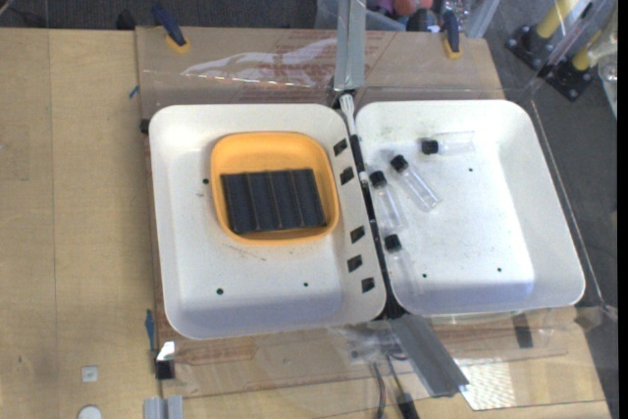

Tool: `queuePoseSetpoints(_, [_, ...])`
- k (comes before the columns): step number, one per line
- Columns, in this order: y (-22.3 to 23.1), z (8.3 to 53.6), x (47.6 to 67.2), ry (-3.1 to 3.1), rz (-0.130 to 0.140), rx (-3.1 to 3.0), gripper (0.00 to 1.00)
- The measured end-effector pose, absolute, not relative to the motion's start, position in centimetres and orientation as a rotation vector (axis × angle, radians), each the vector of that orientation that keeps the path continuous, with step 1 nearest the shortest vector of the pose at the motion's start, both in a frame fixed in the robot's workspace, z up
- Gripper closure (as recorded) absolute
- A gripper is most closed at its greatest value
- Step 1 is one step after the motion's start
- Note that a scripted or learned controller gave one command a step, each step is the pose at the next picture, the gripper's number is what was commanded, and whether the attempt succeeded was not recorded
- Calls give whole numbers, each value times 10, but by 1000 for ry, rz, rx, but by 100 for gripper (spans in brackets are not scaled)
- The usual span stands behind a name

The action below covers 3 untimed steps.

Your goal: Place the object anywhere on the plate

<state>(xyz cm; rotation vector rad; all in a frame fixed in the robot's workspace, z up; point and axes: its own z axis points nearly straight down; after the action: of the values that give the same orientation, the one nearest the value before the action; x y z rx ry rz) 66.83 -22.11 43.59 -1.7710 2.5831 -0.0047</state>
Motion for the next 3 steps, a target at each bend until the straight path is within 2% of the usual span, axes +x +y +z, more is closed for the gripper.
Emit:
queuePoseSetpoints(1, [-221,436,668,2428,-5,-1979,100])
queuePoseSetpoints(3, [-214,435,668,1587,-4,-2704,100])
